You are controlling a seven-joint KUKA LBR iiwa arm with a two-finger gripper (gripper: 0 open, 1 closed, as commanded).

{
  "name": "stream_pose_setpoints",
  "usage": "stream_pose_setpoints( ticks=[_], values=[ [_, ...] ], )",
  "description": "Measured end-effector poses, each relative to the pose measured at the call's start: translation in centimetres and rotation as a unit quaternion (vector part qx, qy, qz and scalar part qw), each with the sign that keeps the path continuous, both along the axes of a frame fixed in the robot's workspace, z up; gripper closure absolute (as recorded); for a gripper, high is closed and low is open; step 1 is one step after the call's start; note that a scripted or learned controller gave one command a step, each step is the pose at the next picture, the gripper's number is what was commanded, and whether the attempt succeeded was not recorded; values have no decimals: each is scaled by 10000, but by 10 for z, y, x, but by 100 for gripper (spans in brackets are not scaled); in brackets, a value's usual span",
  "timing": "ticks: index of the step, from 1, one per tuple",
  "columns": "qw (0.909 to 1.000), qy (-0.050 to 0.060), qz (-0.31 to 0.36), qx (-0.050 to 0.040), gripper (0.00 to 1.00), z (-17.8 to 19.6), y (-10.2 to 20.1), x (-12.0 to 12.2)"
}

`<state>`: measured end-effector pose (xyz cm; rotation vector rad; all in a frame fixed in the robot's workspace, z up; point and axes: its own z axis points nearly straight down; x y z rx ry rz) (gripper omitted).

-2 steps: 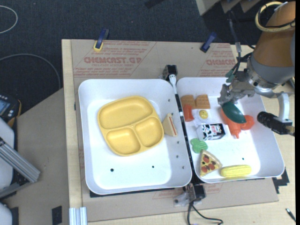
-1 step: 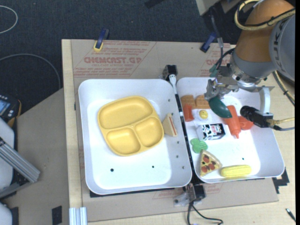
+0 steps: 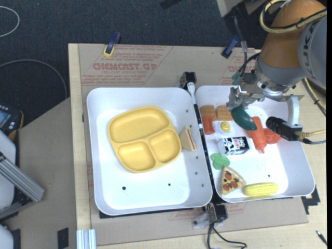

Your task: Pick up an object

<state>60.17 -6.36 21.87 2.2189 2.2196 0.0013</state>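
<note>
Camera view looks down on the counter (image 3: 78,139) with its two white bins side by side, and we see the arm (image 3: 290,40) reaching in from the right, its orange band above the wrist. Our gripper (image 3: 237,104) hangs over the upper part of the right bin (image 3: 298,165), just above a dark green object (image 3: 244,118) whose upper end lies right at the fingertips; we cannot tell whether the gripper is apart or together, nor whether it touches that green piece. Beside the green object lie an orange-red toy (image 3: 262,137), a red block (image 3: 208,124), a tan block (image 3: 208,111) and a small yellow round piece (image 3: 224,126). Lower in the same bin we find a small black-and-white packet (image 3: 235,144), a green leafy toy (image 3: 219,161), a pizza slice (image 3: 231,180) and a yellow corn cob (image 3: 261,189) near the front wall. In the left bin (image 3: 98,139) a yellow divided plate (image 3: 142,137) sits near the middle, and a sandwich wedge (image 3: 188,138) rests just beside its right edge, close to the wall between the bins.
</note>
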Motion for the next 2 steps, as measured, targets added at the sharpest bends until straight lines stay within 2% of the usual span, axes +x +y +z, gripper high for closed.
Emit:
stream_pose_setpoints(
  ticks=[1,2],
  values=[
    [10000,-8,1,3,100,17,0,-6],
    [10000,31,-6,7,100,-2,-4,-3]
  ],
)
